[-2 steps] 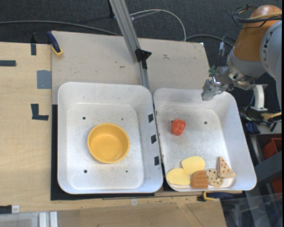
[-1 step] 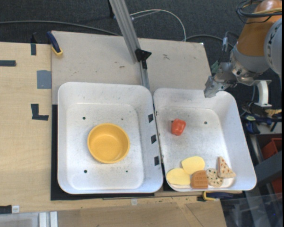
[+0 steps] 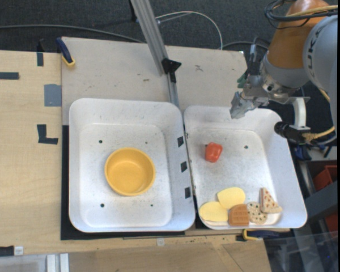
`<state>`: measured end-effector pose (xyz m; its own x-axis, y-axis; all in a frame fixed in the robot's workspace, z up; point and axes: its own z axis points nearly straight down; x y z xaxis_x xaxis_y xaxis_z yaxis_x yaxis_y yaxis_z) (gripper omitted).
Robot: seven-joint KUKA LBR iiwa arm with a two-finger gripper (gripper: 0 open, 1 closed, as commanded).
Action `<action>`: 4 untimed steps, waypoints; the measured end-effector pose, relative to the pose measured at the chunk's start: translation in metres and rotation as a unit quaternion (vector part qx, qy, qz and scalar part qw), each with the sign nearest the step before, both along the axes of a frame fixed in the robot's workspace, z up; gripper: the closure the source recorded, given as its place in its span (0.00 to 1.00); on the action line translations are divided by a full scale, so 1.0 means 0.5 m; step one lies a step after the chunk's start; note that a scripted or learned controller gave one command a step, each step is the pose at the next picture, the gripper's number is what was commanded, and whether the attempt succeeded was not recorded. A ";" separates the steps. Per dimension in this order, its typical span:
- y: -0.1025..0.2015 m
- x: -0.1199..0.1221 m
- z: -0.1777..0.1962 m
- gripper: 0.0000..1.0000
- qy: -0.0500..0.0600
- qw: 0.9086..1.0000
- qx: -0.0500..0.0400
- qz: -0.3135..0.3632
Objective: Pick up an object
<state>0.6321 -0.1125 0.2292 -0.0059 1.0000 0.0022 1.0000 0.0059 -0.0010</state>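
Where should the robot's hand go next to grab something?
Probably down and toward the red object. The end effector hovers over the right bin's far edge holding nothing, and that red piece lies alone and nearest, apart from the clustered food pieces.

Arm [image 3: 306,33] cut off at right edge

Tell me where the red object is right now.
The red object lies alone in the right bin, upper-left of its floor, below the gripper and above the yellow pieces.
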 end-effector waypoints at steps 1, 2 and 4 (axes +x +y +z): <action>0.111 -0.029 -0.021 1.00 0.001 1.000 0.000 0.000; 0.204 -0.034 -0.020 1.00 0.001 1.000 0.000 0.000; 0.391 -0.074 -0.036 1.00 0.002 1.000 -0.001 0.000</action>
